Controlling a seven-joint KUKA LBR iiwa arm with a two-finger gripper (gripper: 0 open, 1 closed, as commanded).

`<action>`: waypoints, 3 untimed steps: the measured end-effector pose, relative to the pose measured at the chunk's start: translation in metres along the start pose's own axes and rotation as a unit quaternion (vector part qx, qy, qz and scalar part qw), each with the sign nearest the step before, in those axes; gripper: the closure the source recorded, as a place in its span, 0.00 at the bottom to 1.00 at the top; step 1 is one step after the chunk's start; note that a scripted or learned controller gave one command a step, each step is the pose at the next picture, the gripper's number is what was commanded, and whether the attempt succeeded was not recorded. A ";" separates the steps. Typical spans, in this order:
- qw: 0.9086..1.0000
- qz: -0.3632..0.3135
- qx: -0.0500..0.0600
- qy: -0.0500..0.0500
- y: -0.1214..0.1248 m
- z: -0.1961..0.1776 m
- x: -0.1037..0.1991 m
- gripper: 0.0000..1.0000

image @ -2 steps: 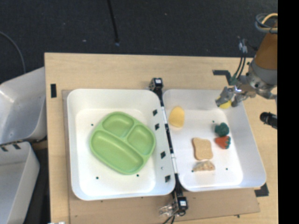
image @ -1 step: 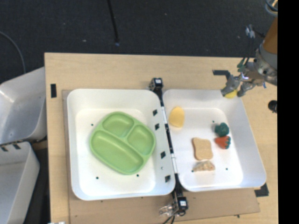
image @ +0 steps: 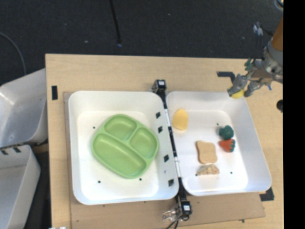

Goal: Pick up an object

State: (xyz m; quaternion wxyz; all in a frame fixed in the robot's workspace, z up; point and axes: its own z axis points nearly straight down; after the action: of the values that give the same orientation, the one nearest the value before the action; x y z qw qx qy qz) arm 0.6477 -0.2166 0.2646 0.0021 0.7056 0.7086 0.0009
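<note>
gripper: the gripper (image: 240,88) hung over the right bin's (image: 238,182) far right corner, at the rim; the arm (image: 271,63) came in from the right.
fingers: can't tell if open or closed (a small yellow bit showed at the tip, too blurred to say whether it was held).
targets: all in the right bin: yellow piece (image: 180,119), toast (image: 206,151), pale lump (image: 208,170), green piece (image: 226,131) touching a red one (image: 227,145).
key relation: green piece lay nearest, toward the camera and slightly left of the gripper; the yellow piece was well left, by the divider.
axis: toast ran long near-to-far.
surface: flat white bin floor, shallow walls.
room: items apart, except the green/red pair.
left bin: the left bin (image: 76,128) held a green tray (image: 125,146).
</note>
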 end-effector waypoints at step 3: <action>1.000 -0.002 0.002 0.002 -0.024 0.011 0.164 1.00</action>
State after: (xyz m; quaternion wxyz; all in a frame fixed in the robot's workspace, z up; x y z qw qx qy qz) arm 0.6226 -0.0525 0.2533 -0.0002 0.7045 0.7097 0.0008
